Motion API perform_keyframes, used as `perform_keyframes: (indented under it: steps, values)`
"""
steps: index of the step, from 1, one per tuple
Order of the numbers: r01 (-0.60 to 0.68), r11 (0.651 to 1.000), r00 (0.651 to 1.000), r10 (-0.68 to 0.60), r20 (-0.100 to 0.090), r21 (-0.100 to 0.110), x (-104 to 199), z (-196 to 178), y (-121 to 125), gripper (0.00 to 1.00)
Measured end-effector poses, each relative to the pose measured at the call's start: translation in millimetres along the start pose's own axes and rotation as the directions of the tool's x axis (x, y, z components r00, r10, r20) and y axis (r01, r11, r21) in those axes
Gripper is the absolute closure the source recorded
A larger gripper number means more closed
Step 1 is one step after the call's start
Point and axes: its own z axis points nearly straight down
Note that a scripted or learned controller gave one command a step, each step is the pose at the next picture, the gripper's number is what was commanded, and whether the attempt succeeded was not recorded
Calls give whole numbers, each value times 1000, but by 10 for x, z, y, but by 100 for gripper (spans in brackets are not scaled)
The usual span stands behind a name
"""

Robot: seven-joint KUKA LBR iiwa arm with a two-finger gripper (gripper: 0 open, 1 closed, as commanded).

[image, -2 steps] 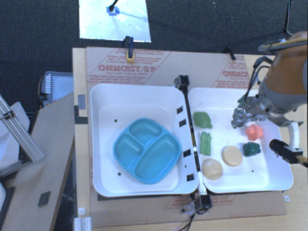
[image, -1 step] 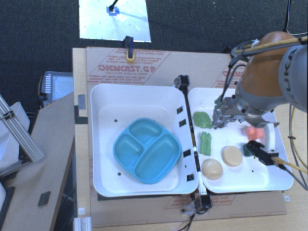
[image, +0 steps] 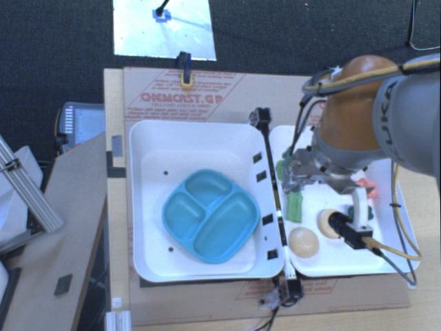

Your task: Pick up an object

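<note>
My gripper [image: 295,178] hangs low over the left part of the right bin [image: 344,267], under the arm's orange band. Just below it lies a green oblong object [image: 295,207]. A second green piece [image: 281,167] peeks out at the gripper's left side. A tan round ball [image: 303,242] rests near the bin's front left corner, and a second tan object [image: 326,223] sits to its right, partly behind a black cable plug. A pink-red object [image: 368,187] shows past the arm on the right. The arm hides much of the bin.
The left bin [image: 148,185] holds a blue divided plate [image: 210,215]. A black divider with clips [image: 270,185] runs between the bins. Cables [image: 396,254] trail across the right bin's front right. A metal sheet [image: 164,19] lies beyond the bench.
</note>
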Motion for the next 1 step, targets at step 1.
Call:
perform_keyframes:
  steps: [1]
  values:
    - [1,1000,1000,-1,-1,0,574,89,-73,100]
